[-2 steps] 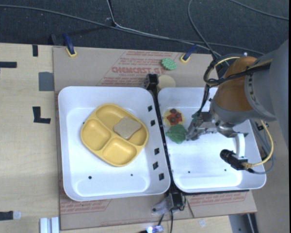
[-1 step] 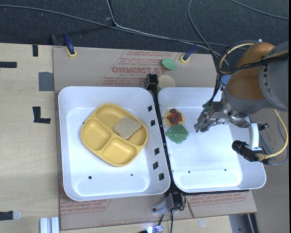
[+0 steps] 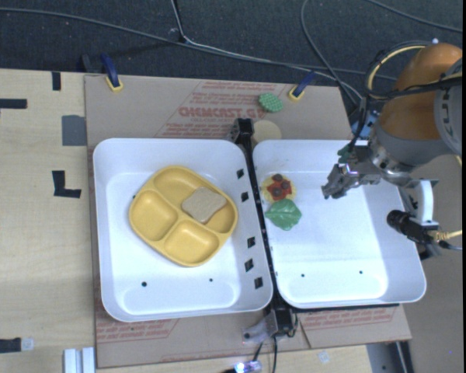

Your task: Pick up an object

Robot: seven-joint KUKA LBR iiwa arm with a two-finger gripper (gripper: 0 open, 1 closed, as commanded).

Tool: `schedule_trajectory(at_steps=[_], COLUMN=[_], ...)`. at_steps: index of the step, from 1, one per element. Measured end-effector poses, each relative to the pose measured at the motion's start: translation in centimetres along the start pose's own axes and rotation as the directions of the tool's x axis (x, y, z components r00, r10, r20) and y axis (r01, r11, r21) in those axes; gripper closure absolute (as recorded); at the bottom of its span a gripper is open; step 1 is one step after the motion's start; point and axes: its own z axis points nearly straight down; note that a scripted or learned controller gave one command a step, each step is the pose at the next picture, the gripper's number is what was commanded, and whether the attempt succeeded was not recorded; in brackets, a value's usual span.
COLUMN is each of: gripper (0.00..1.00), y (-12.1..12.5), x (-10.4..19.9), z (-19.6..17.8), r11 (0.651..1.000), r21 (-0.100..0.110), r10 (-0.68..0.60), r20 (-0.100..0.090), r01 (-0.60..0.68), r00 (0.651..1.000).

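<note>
Two shallow white bins are seen side by side on the tabletop (image 3: 31, 231), and the grey arm with its orange band (image 3: 419, 68) is reached in over the right bin (image 3: 334, 263). The gripper (image 3: 335, 186) is hung above the upper middle of that bin, near but clear of two small items lying against the bin's left wall: a flat yellow piece topped with red and dark bits (image 3: 279, 186), and, touching it just below, a crumpled green leaf-like piece (image 3: 284, 214). Whether the jaws are spread or pressed together cannot be told at this angle, and nothing is seen between them. In the left bin (image 3: 171, 294) a yellow divided plastic tray (image 3: 159, 220) is laid at a slant, and a tan slice resembling toast (image 3: 203, 203) is rested across its compartments. A small green dotted object (image 3: 270, 101) is left outside the bins on the cardboard behind them. The two nearby items are judged to be light toy food, probably soft or thin. The yellow piece is likely best taken across its narrow width from above; the green one may be pinched at its raised folds. Because both lie low and close to the wall, a slip or a scrape against the divider is to be feared.
</note>
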Motion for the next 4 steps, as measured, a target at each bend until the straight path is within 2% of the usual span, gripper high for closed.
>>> schedule_trajectory(at_steps=[2,3,4], gripper=[1.00,1.00,1.00], y=[-0.6,-1.0,-0.9], x=[9.1,13.5,19.2], z=[-1.3,-0.9,0.0], r11=[1.000,1.000,1.000], r21=[0.005,0.006,0.006], r10=[-0.004,-0.004,-0.006], r20=[-0.003,-0.002,-0.002], r01=[0.005,0.004,0.006], r00=[1.000,1.000,1.000])
